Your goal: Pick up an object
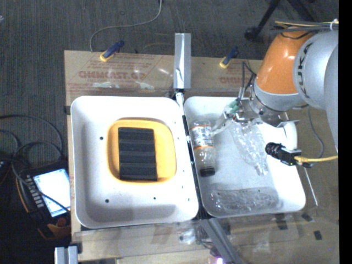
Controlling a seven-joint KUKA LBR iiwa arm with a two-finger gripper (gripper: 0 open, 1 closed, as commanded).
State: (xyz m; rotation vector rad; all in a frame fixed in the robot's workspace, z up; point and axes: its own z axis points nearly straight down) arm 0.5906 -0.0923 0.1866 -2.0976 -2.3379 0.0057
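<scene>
Faintly, red lettering on the brown board point(126, 73) behind the bins reads something like "CHEMCAST", though part of it is washed out by glare; a second patch of red print near the right clamp point(229, 57) is too cut off to read. Black letters run down the arm's grey shell point(300, 65) beside the orange band, too slanted to make out. A small clear bottle point(202, 147) with an orange-and-white label and a dark cap lies on its side in the right bin point(297, 199), close to that bin's left wall; the label's print is too small to read.

How wide the jaws point(242, 111) stand cannot be told, since the wrist hides them. They hang over the upper part of the right bin, right above a crumpled clear plastic bottle point(250, 144) that lies slantwise there. Another clear plastic piece point(242, 199) lies along the same bin's near edge. In the left bin point(88, 202) sits a yellow tray point(142, 150) with a black ribbed block inside it.
</scene>
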